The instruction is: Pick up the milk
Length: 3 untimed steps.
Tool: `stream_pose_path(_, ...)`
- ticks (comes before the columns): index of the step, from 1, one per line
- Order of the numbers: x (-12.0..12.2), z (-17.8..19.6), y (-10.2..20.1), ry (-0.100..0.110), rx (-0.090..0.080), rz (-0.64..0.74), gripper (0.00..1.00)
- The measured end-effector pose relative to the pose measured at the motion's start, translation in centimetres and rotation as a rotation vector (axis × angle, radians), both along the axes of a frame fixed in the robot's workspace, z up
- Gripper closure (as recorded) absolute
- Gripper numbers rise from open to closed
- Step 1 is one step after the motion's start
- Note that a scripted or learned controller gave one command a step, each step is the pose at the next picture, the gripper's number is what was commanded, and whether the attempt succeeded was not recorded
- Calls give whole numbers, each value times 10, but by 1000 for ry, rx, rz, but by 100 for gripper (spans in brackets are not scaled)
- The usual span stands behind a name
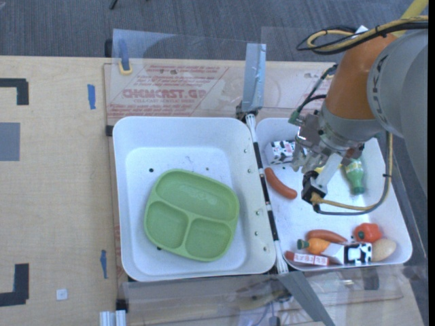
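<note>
**A:** Where's the milk?

**B:** You've got two cow-patterned items in the right bin (401,231): one carton (281,151) at the far left corner, just left of the gripper (304,163), and another carton (358,253) at the near edge beside the tomato (367,232). I can't tell which counts.

**A:** Is the gripper ready?

**B:** You can't tell; the wrist hides it. Come straight down over the far carton, clear of the sausage (281,183).

I work in a robotics lab: a plywood bench (54,182) marked with tape, two white bins (129,182), clear shields, and grey carpet (204,5) beyond.
</note>
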<state>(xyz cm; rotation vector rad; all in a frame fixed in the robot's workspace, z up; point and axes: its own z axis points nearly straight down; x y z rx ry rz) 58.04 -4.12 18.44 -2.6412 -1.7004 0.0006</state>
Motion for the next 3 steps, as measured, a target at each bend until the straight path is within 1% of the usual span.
stream_pose_path(1,-43,0,56,4,2,228,100)
stream_pose_path(2,-86,2,132,4,1,302,100)
stream_pose_path(3,-86,11,132,4,1,300,100)
